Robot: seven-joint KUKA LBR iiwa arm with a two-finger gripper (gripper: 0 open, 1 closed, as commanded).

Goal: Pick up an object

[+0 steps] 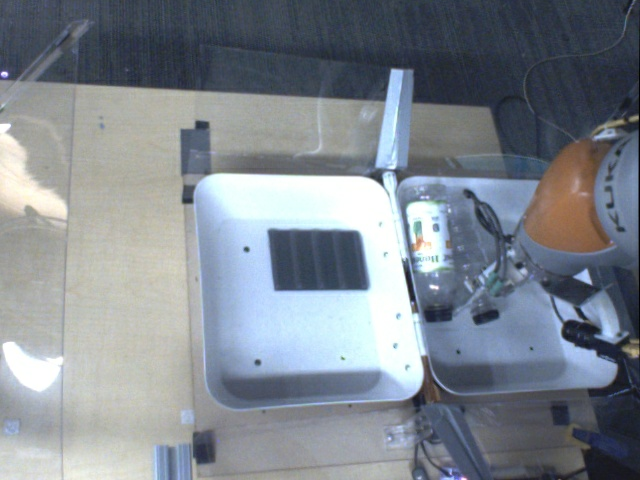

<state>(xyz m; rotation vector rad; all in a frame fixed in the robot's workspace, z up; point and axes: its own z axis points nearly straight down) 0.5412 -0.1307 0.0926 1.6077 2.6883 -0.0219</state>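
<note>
The arm [580,208] is being held at the right of the frame, its orange band showing above the grey wrist. The gripper [487,290] is being pointed down and left, at centre right.

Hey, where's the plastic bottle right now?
In the camera view, the clear plastic bottle lies in the right bin, along its left wall beside the divider between the bins, dark cap toward the near edge. The gripper is just to its right.
</note>
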